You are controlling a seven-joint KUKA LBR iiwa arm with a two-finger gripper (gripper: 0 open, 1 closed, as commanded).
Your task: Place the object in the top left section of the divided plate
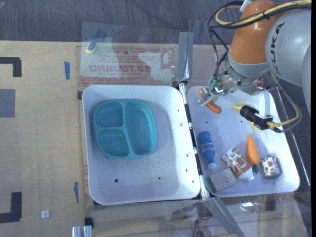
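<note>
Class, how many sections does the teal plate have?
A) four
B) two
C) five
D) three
D: the plate shows two small sections stacked on one side and one large section on the other.

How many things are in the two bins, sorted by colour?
Teal: 1, the divided plate in the left bin
Blue: 1, the bottle
Orange: 2, the carrot and a small piece by the gripper
White and orange: 1, the carton
Red and white: 1, the can
Grey: 1, the pad
Total: 7
</note>
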